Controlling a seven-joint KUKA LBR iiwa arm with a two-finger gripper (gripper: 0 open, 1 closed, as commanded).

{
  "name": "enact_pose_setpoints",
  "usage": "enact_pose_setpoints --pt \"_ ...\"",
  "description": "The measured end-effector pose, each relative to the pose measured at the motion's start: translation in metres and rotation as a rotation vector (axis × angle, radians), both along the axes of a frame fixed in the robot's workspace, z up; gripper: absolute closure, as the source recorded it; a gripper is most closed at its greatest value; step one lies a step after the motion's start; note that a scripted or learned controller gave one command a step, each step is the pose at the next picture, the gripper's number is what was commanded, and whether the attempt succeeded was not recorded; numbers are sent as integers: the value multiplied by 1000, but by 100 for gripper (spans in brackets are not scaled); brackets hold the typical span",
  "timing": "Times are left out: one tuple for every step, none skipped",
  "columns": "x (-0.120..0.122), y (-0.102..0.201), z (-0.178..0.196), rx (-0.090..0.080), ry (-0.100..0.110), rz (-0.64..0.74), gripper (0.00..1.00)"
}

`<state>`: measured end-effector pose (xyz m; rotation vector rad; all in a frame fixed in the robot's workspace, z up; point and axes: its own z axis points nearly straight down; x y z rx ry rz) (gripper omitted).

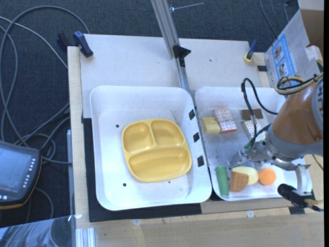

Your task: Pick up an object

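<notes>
The arm (298,122) reaches from the right over the right bin (205,99), wrist bent down near the orange ball (267,177); its end effector's opening I cannot tell.

Bins (103,138): white plastic, matt, faintly speckled. Tray (156,150): yellow plastic, smooth, semi-gloss. Post (162,14): bare metal, brushed. Bench (133,60): matt white top, wood edge. Box (288,50): printed cardboard.
</notes>
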<state>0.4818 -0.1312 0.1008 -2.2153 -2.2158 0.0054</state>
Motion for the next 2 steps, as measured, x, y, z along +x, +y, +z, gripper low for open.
enact_pose_setpoints --pt "2 0 14 -2 -10 0 100" --pt "-1 5 75 -5 -14 2 100"
